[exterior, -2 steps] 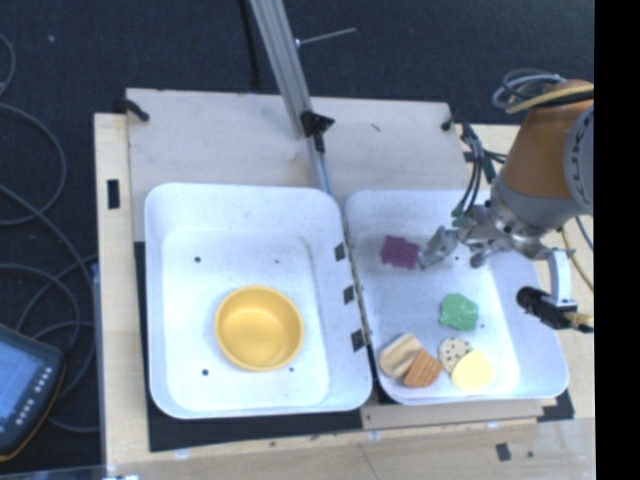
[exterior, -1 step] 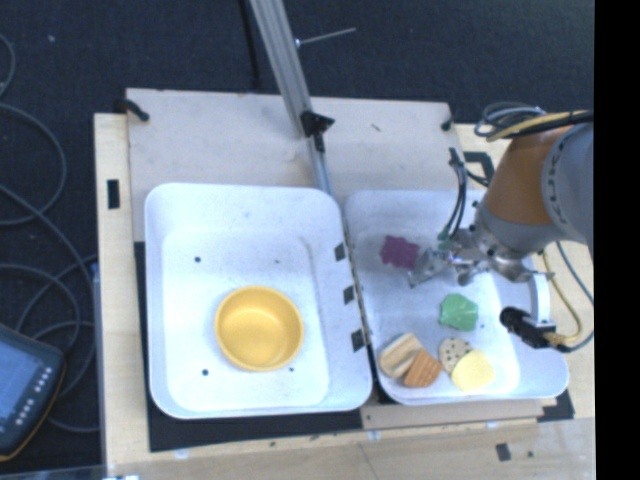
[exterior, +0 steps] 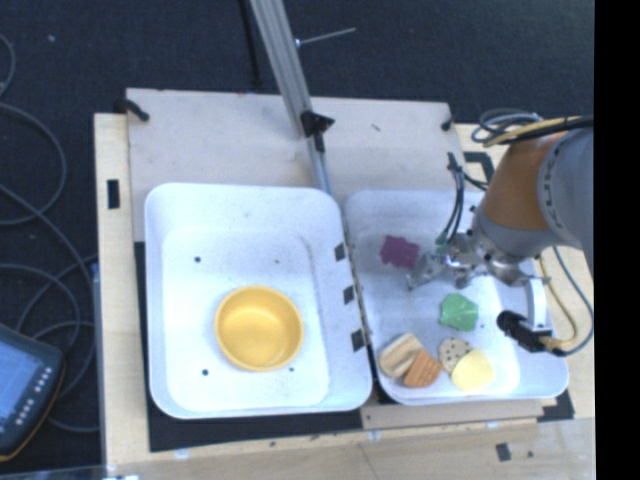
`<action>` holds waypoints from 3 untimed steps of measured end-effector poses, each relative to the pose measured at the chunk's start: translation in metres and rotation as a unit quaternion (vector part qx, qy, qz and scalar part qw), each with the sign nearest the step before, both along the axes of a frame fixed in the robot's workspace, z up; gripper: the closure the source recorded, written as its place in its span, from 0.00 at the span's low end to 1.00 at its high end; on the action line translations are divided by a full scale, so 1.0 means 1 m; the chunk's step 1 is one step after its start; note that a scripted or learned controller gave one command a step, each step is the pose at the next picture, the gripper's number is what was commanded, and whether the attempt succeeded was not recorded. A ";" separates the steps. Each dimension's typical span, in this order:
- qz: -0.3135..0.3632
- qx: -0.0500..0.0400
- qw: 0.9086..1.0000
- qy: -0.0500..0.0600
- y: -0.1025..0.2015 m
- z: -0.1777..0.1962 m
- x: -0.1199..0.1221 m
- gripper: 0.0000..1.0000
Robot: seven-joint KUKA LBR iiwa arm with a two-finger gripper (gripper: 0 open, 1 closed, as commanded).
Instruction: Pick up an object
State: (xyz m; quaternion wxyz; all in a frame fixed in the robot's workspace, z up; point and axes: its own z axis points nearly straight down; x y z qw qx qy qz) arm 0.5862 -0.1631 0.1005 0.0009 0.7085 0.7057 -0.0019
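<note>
Grey two-finger gripper (exterior: 428, 271) hangs over the right white bin (exterior: 372, 213), finger state unclear. Purple block (exterior: 399, 252) just left of it, green block (exterior: 459, 312) just below-right. Risk: descending between them, grabbing nothing.

The grey arm (exterior: 530, 193) reaches in from the right, its hand (exterior: 432, 268) lowered, wrist bent leftward.
</note>
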 end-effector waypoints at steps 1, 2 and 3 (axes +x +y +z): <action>-0.002 0.001 1.000 -0.003 0.000 0.012 0.001 1.00; 0.001 0.001 1.000 -0.005 -0.008 0.069 0.010 1.00; 0.004 0.002 1.000 -0.004 -0.007 0.114 0.008 1.00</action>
